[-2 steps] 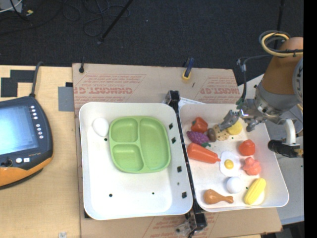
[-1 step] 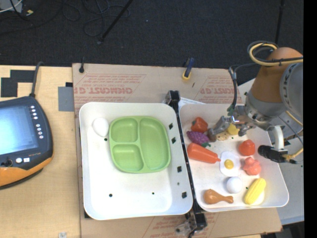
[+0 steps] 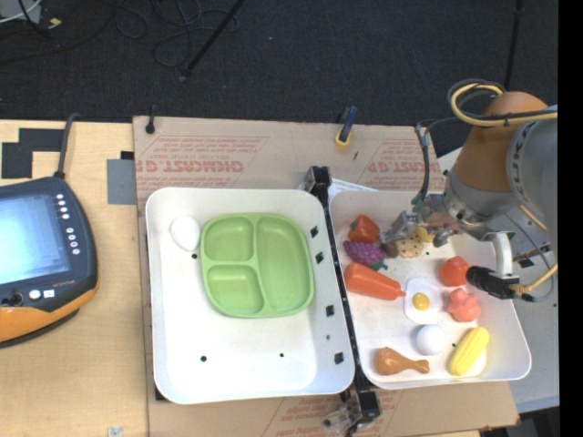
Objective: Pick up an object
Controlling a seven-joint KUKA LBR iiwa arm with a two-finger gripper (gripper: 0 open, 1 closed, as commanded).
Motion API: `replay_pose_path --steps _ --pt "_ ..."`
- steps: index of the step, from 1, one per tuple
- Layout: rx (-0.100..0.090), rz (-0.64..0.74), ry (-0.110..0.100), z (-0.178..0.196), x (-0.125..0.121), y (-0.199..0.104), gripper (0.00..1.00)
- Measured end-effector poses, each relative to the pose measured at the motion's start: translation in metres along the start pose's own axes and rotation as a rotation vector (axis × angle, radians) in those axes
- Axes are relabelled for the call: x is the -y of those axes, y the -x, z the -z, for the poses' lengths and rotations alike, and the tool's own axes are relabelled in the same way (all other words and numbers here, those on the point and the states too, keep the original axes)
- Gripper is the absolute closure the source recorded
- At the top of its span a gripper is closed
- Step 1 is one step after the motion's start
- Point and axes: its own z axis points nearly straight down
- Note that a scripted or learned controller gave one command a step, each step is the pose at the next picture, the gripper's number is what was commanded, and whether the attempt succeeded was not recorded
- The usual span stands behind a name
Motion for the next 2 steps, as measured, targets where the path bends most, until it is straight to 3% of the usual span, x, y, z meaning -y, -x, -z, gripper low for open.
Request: replay_pose_path --steps 1,2 --pt "-0.005 0.000 -0.006 0.007 0.001 -0.001 1.00" --pt "-0.002 -0.007 -0.018 0.068 -0.004 -0.006 1.00"
